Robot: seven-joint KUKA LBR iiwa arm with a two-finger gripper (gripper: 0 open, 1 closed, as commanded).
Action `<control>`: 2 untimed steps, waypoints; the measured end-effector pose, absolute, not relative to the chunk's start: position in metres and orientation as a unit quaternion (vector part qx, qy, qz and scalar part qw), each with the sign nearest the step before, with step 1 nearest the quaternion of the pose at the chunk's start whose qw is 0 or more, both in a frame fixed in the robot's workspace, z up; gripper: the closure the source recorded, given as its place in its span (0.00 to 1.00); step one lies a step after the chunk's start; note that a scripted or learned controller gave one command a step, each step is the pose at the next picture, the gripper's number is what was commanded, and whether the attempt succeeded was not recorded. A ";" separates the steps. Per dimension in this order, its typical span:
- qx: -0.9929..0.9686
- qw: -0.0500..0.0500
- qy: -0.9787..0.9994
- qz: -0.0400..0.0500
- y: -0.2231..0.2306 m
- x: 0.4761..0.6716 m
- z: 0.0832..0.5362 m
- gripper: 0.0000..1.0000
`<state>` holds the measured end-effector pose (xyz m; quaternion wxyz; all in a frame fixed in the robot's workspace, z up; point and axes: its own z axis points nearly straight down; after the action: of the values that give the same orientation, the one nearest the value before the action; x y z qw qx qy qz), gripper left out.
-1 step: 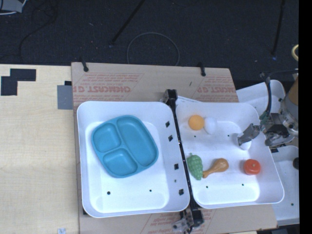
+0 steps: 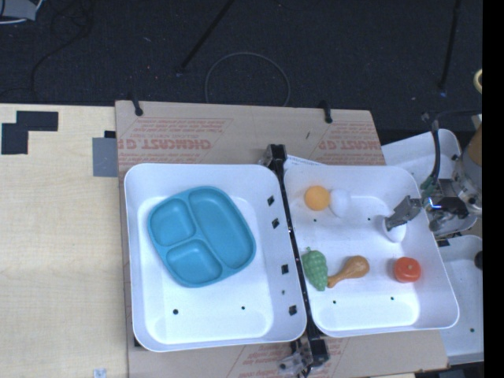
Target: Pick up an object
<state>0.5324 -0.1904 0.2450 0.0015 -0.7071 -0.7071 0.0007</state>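
Note:
The right bin [image 2: 370, 317] holds an orange ball [image 2: 316, 198] beside a white egg-shaped piece [image 2: 340, 202] near its far left. A green knobbly toy [image 2: 315, 269] and a tan drumstick [image 2: 350, 271] lie at the left front. A red tomato-like piece [image 2: 407, 269] sits at the right front. My gripper [image 2: 398, 217] reaches in over the bin's right side, above and behind the red piece and right of the white piece. I see nothing held in it.
The left bin [image 2: 205, 321] carries a blue divided plate [image 2: 201, 235]. A black clip strip [image 2: 287, 242] runs where the bins meet. Both bins rest on cardboard [image 2: 236, 136]. Arm and cables [image 2: 453, 191] crowd the right edge.

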 end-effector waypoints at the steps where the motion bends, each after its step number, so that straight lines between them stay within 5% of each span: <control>1: -0.707 0.004 -0.707 0.002 -0.187 0.525 0.183 0.00; 2: -0.707 0.001 -0.707 0.000 -0.195 0.523 0.125 0.00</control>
<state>0.5225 -0.1946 0.1253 0.0011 -0.7070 -0.7072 0.0004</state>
